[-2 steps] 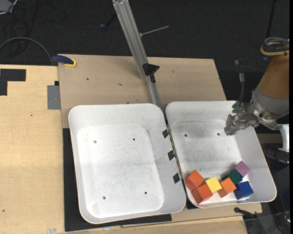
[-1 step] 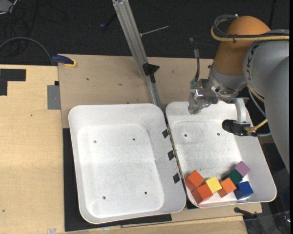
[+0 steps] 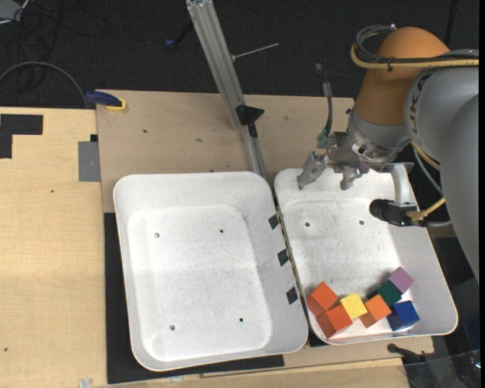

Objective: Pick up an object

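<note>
Up high, the gripper (image 3: 330, 175) hangs open with nothing in it over the right bin (image 3: 339, 233), far from the blocks (image 3: 362, 304).

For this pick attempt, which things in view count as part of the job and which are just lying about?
Part of the job:
- hand, open, at the right bin's far end
- coloured blocks clustered in the near corner of the right bin

Lying about:
- left bin
- aluminium rail leaning across the bench
- blue-and-yellow clamp
</note>
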Action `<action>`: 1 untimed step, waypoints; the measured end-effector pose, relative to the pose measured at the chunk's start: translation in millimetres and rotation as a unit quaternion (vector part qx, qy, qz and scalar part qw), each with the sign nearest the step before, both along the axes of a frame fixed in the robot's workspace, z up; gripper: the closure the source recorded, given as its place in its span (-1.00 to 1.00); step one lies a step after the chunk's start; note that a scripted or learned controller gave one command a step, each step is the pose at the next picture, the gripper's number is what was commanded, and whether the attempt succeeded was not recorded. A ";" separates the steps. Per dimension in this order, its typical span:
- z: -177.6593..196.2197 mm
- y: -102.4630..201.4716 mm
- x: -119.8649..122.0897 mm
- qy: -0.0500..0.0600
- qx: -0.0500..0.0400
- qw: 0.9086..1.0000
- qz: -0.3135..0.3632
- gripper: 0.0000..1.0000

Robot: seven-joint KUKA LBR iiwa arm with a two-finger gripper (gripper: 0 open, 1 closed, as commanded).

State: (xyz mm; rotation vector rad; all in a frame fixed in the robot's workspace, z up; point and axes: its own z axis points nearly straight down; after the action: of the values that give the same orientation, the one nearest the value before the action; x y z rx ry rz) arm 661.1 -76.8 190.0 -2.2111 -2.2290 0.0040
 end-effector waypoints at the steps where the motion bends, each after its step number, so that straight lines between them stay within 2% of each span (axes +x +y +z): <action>1: 72.8 51.0 -19.8 -0.004 0.001 1.000 -0.001 -1.00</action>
State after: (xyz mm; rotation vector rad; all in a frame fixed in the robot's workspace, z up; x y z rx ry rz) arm 641.3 -25.8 262.9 -2.2167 -2.2285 -0.0079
